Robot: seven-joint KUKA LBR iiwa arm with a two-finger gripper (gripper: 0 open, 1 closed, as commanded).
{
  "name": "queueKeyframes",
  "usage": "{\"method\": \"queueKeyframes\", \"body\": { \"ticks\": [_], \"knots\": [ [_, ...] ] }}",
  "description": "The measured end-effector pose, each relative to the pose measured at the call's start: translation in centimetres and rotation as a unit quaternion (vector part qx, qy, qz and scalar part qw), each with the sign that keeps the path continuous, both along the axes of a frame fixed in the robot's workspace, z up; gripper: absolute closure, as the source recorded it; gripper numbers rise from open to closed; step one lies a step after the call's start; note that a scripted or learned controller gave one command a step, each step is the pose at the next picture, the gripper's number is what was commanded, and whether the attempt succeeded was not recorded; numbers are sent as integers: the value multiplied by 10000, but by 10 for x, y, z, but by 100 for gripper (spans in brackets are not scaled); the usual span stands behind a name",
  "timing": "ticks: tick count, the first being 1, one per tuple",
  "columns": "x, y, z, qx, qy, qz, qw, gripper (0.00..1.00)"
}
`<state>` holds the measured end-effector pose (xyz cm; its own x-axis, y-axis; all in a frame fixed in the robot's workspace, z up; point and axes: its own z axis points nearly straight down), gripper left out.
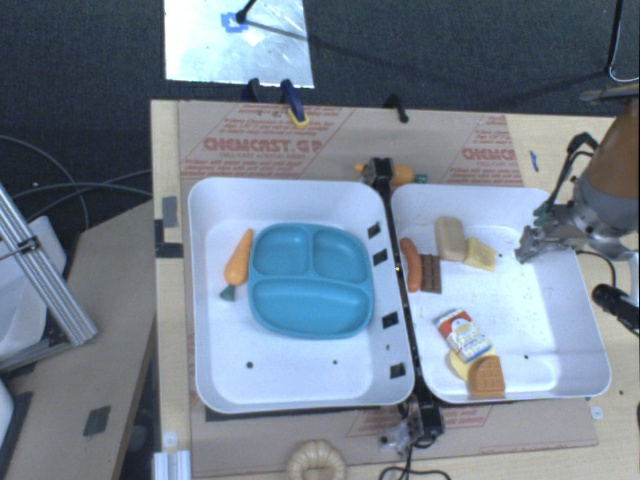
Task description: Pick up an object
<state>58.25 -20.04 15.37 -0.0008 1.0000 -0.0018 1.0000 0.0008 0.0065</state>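
Observation:
The right bin (pixel 560 368) holds several small toy foods. A beige bread piece (pixel 450 236) and a yellow wedge (pixel 481 254) lie near its back. An orange sausage (pixel 410 264) and a brown bar (pixel 431 272) sit along its left wall. A red and white carton (pixel 466 334) and a tan biscuit (pixel 487 375) rest near the front. My gripper (pixel 533 242) hangs over the right bin's back right part, a little to the right of the yellow wedge and apart from it. Nothing is seen held in it.
The left bin (pixel 215 368) holds a blue divided plate (pixel 308 279) and a carrot (pixel 237 258) beside it. Black clips run along the wall between the bins (pixel 390 288). The arm's orange band (pixel 612 168) stands over the bench's right edge.

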Motion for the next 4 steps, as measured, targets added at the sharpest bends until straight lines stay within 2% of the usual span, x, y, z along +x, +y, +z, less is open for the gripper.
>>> {"method": "queueKeyframes", "body": {
  "ticks": [1, 2, 3, 4],
  "knots": [
    [7, 9, 53, -1, -7, 24, 10000, 100],
    [8, 9, 72, 3, 11, 24, 10000, 100],
    [20, 57, 63, 12, 21, 42, 10000, 100],
    [20, 113, 69, 17, 22, 47, 10000, 100]
  ]
}}
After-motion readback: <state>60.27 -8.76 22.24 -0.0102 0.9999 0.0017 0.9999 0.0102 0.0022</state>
